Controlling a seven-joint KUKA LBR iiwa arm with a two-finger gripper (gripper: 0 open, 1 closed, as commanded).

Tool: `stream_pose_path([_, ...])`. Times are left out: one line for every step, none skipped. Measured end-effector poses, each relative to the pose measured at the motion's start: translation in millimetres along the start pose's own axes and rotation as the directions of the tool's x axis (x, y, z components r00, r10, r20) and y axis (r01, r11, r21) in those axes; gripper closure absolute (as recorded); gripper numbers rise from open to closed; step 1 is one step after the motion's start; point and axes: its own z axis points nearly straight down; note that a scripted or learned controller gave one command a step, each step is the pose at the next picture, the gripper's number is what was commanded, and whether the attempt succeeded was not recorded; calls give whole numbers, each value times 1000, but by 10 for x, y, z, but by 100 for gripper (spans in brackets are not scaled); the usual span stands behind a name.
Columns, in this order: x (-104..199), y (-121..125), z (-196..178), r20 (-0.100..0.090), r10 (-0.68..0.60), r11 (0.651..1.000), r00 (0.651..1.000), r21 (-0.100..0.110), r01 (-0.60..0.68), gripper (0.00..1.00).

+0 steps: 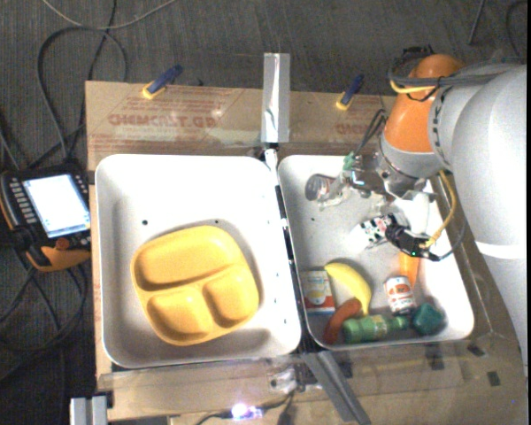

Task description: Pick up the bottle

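Left of the desk the teach pendant is lit. It plays no part in the pick.

Left bin: holds the yellow compartment tray.

Right bin: the clutter sits along the near wall. In order there is a small can, a banana, a red item, a green item lying flat, then what I take for the bottle, with a red and white label and an orange top. It seems upright and close to a teal item.

The tool hovers over the bare far part of the right bin, well apart from the bottle. I cannot tell whether it is released or clenched, and I see nothing in it.

Risks, as I judge them:
- The bottle is hemmed in by the green and teal items and is near the bin's right wall. A descent there could land on a neighbour or nudge the bottle over.
- If it tips, it may roll against the wall, where a grasp would be harder.
- The green item could also be a bottle, so the wrong target may get picked.
- The loose cable under the wrist hangs over the bottle's orange top and might snag or brush it.
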Motion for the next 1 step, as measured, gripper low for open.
stream_pose_path([-584,314,253,-21,-149,987,989,50,150,0])
